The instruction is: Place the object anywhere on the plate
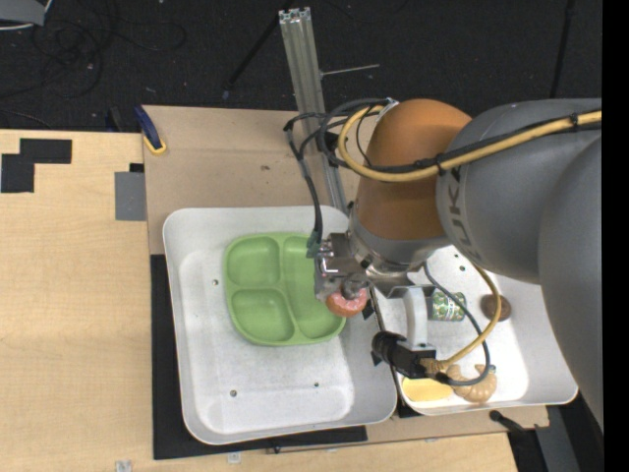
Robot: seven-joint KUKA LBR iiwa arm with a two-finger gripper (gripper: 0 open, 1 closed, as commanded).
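A wooden bench under a dark background bears two white bins. In the left bin [197, 382] lies a green plate [265, 288]. At its 3 o'clock rim the gripper [344, 291] has its jaws clamped on a pink object [346, 304]. I judge the carrying step; next, shift toward 9 o'clock and release.

Pale wooden bench [69, 293] (dark cabled floor [147, 37] behind).
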